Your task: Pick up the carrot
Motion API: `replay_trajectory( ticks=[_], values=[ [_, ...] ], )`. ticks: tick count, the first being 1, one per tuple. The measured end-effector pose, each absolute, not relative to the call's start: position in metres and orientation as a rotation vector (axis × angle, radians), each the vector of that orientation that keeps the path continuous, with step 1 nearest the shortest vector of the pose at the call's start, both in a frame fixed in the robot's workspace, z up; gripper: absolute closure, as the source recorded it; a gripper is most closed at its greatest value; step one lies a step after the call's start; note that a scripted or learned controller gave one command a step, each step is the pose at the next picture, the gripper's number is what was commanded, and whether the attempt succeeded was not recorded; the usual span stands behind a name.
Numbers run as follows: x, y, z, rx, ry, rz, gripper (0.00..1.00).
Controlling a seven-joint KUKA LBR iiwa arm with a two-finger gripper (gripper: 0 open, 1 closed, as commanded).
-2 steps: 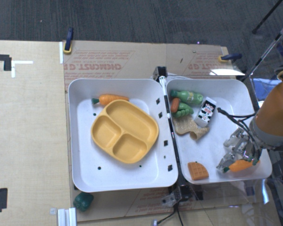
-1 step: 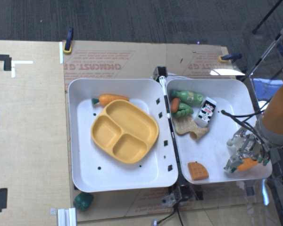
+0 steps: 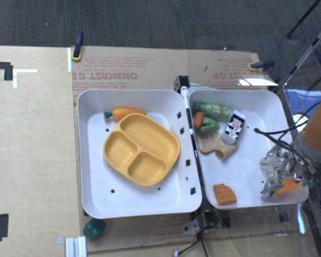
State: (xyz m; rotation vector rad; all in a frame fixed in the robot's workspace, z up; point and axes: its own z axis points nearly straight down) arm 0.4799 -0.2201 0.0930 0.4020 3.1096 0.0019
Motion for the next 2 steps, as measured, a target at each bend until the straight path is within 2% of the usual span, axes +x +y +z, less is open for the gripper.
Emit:
replay_trajectory(
  ticks=[1, 2],
  values=[
    [0.482, -0.22, 0.103, 0.412, 3.101, 0.002, 1.0],
    [0.48, -0.221, 0.092, -0.321, 3.119, 0.0, 1.0]
  ],
)
